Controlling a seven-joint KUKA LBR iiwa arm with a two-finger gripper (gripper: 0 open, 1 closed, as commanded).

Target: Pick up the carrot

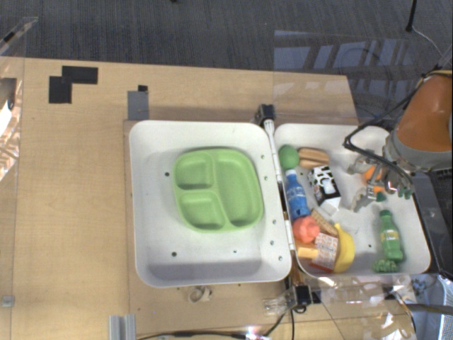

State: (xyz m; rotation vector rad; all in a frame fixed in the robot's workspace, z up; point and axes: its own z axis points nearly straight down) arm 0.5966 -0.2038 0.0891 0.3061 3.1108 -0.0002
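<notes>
Under both bins (141,190), tan bench (71,211)

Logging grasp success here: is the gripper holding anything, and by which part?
A small orange piece, possibly the carrot, sits at the gripper over the right bin, but a hold cannot be told.

Green divided plate (216,190) in left bin (152,261); banana (345,250), blue bottle (296,197), green bottle (388,239) in right bin (417,261).
</notes>
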